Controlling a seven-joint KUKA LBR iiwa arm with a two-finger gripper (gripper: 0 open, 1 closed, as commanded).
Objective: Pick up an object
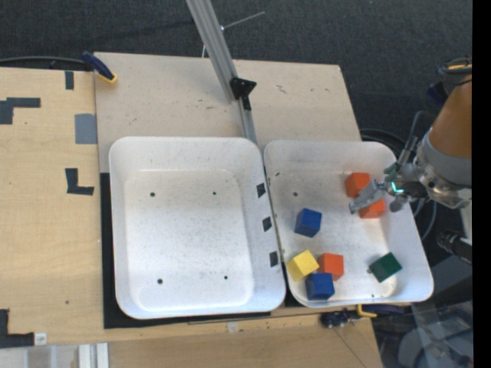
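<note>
The gripper (370,198) sits in the upper right part of the right bin (349,153), at two orange blocks: one orange cube (357,183) lies just up-left of the fingers, and a second orange block (373,210) lies just below them, partly covered by the grey finger. Whether either block is between the fingers cannot be told, and the claw's state, released or clenched, cannot be told either. The fingers point down-left from the wrist, toward the middle of the right bin. The upper orange cube stands with its edges slightly turned against the bin wall; being a cube, it has no clear long axis. Nearer the centre of the right bin lies a blue cube (308,222). Along that bin's lower edge lie a yellow cube (303,264), a third orange cube (332,264) and a second blue cube (320,285), closely grouped and apparently touching. A dark green block (385,267) lies apart, toward the bin's lower right corner. The left bin (123,205) adjoins the right bin along a shared rim. An aluminium pole (215,37) rises diagonally above the bins. The arm (453,140) is cut off at the view's right.
</note>
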